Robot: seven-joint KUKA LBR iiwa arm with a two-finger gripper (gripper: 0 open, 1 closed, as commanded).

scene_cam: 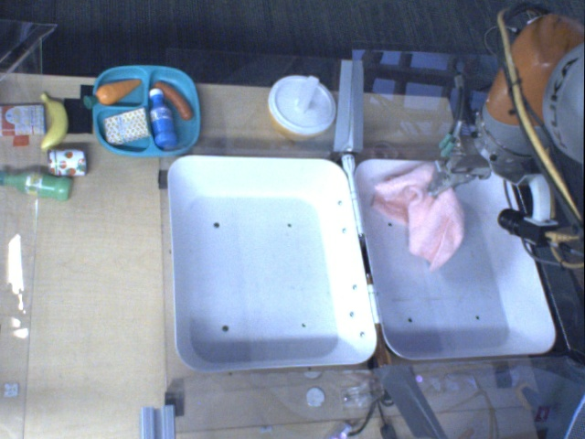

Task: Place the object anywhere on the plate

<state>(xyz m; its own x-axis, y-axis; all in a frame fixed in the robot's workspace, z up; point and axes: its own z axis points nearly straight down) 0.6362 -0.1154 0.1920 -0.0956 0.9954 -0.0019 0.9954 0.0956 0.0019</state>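
Observation:
A crumpled pink cloth (428,214) lies in the right bin (475,327), in its upper half. My gripper (446,179) comes in from the right and sits at the cloth's upper right corner, shut on a fold of the fabric. The cloth drapes down and to the right from that pinch. A blue divided plate (187,108) stands on the bench at the upper left, beyond the left bin. It holds toy foods: a carrot (119,91), a blue bottle (163,119), a sausage and a cracker.
The left bin (265,263) sits between the cloth and the plate. A white lidded cup (302,105) stands behind the bins. A banana (55,120), a small can (67,162) and a green bottle (37,185) lie at the far left. The arm's cables hang at the right.

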